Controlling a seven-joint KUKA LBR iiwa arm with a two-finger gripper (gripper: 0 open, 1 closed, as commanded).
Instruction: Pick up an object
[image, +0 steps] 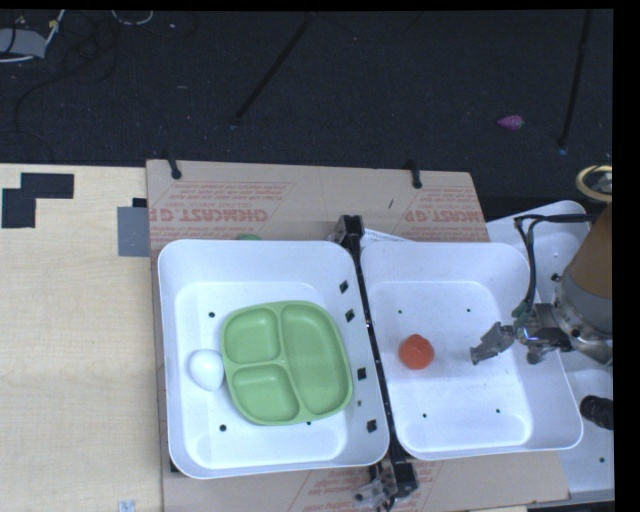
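Observation:
A small orange-red ball (417, 351) lies on the floor of the right bin (455, 440), toward its left side. My gripper (497, 343) hangs over the right part of that bin, to the right of the ball and apart from it. Its fingers point left and stand open with nothing between them. In the left bin (190, 270) lies a green divided plate (286, 361) with three compartments, and a white egg-shaped object (206, 368) rests against the plate's left edge.
A black clamp strip (362, 330) runs between the two bins. Brown cardboard (310, 205) lies under both bins. The wooden bench top (70, 350) stretches to the left. Cables (530, 265) loop over the right bin's far right corner.

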